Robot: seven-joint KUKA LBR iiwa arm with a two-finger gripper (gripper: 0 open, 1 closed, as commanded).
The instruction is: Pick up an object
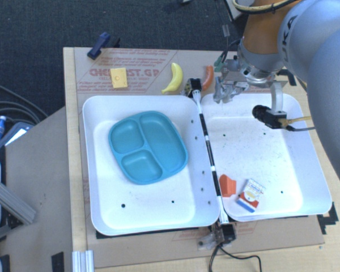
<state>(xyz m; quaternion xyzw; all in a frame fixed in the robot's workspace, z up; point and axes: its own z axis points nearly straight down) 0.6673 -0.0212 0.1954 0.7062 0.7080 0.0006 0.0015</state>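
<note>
From above, two white bins sit side by side on a wooden bench. The left bin [102,208] holds a blue divided plate [148,146] near its centre. In the right bin [294,169], an orange block [227,185] and a small red, white and blue carton [251,195] lie close together at about seven o'clock. The gripper [225,93] hangs over that bin's eleven o'clock corner; whether its jaws are wide or narrow cannot be told. A banana [173,78] lies on the bench beyond the bins.

Even, bright overhead light is seen; the white bins [102,208] are nearly washed out, shadows are soft, and the arm [323,50] is slightly blurred at upper right.
</note>
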